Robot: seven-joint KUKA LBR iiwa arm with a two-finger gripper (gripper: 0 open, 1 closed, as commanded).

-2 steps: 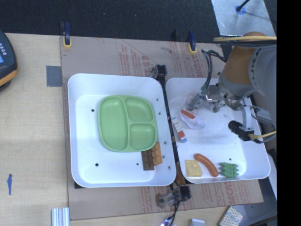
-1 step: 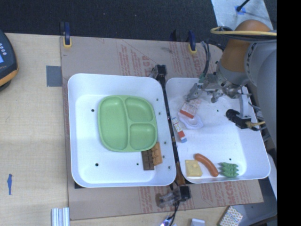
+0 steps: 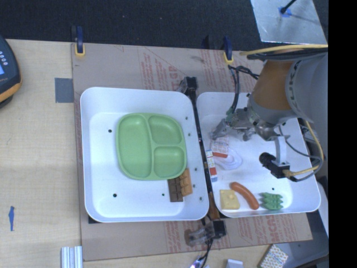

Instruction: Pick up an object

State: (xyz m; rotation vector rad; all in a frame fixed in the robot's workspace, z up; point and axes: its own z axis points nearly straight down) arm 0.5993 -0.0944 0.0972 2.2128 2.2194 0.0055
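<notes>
A clear packet [image 3: 222,148] lay at the right bin's [image 3: 304,205] left wall, just below your hand [image 3: 230,124]; whether that hand was apart you could not tell; you needed a centred descent

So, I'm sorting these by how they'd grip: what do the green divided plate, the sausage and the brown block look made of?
Green divided plate: likely moulded plastic, matte, with an even colour and soft rounded ridges. Sausage: probably toy plastic or rubber, its orange-red skin smooth. Brown block: unclear, maybe plastic or wood; a grid-like pattern suggests a toy chocolate bar or waffle.
</notes>
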